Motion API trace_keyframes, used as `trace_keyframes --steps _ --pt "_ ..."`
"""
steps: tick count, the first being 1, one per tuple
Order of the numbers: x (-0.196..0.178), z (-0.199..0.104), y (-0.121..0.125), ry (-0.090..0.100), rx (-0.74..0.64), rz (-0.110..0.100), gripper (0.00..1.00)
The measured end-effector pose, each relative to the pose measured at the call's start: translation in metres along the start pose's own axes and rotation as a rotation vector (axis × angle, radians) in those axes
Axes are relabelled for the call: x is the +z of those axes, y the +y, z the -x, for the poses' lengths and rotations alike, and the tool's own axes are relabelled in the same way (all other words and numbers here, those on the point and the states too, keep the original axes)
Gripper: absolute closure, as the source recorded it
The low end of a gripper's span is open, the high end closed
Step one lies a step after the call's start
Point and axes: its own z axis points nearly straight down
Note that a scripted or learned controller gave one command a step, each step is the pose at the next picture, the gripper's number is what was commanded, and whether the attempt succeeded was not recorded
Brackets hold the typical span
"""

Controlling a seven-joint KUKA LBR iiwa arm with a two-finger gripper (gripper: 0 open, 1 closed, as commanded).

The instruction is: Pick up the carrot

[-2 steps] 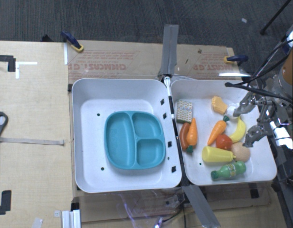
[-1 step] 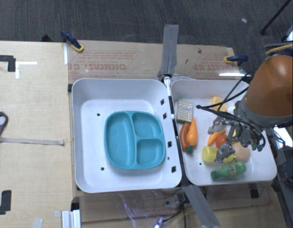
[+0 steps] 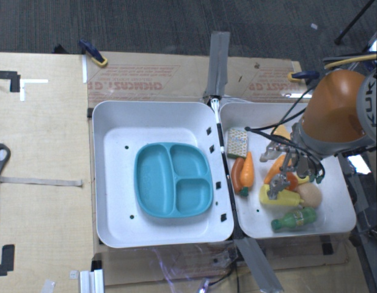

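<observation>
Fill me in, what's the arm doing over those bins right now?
The grey arm's pincer is down in the right-hand white bin, among the toy food: a yellow piece, a beige egg-shaped piece and a green bottle-shaped piece. The orange carrot with a green tip lies apart from it, near that bin's left wall beside a speckled sponge block. A turquoise divided plate sits in the left bin.

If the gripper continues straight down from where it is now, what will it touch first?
Probably the yellow toy lying directly beneath the gripper, not the carrot, which lies further left. Depth is hard to judge from this slanted view.
</observation>
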Motion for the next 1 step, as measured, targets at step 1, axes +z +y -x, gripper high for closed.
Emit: trace_keyframes --steps 1 --pt "0.0166 -0.0050 0.0184 0.013 0.131 0.000 0.00"
